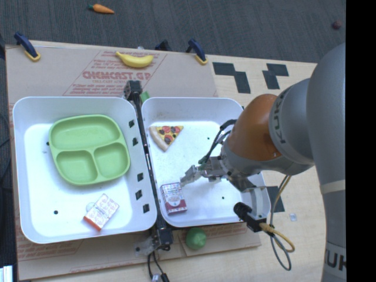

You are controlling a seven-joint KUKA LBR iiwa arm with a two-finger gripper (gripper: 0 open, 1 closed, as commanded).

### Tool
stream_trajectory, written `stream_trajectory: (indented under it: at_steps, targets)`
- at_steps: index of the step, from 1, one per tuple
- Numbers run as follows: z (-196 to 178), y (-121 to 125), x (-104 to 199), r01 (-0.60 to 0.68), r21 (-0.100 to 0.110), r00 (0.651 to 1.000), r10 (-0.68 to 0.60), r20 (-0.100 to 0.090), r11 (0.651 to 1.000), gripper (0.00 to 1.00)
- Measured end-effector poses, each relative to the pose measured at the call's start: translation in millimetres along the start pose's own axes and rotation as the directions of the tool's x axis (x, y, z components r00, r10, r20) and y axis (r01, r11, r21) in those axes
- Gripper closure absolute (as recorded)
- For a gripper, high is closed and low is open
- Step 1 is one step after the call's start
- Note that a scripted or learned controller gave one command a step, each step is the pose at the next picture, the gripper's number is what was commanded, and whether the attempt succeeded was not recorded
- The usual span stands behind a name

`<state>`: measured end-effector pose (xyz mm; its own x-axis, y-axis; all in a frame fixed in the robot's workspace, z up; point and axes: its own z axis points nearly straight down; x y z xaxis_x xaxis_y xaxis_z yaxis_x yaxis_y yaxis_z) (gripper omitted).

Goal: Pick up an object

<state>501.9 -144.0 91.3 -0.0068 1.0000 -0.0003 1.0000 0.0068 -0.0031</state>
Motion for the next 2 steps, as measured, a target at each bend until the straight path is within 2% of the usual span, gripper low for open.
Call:
stream_trajectory:
  at_steps: [1,2]
  targets:
    - [-10,0,0,0.006,0.001,1.000,-0.006,0.000,1.000,1.00]
    - [-1,70,-29,-0.002,-0.002,1.000,0.002,-0.001,1.000,1.00]
